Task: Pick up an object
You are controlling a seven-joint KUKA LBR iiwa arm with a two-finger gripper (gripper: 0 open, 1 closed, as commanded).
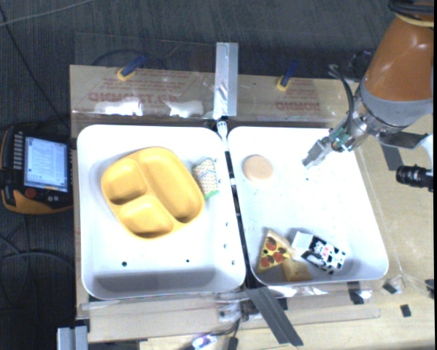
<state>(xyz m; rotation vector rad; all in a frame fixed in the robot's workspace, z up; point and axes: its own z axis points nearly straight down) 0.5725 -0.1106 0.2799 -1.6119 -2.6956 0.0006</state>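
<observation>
The gripper [316,153] hangs over the upper part of the right bin [364,195], its tip slanting down toward the left; it is too small and blurred to tell whether the jaws are spread or pressed together, and nothing can be made out between them. So the pick looks not yet done: every candidate lies on a bin floor.

Nearest is a round tan disc [258,168], to the left of the tip and apart from it. Well below, near the front wall of the same bin, lie a pizza-slice toy [276,253] and, just beside it, a black-and-white spotted block [325,254].

In the left bin [94,217] sits a yellow divided tray [152,191], with a small speckled thing [206,175] at its right edge; what that thing is stays unclear.

The arm [400,57] is cut off at the upper right, and a handheld screen [37,168] lies beside the counter at the left.
</observation>
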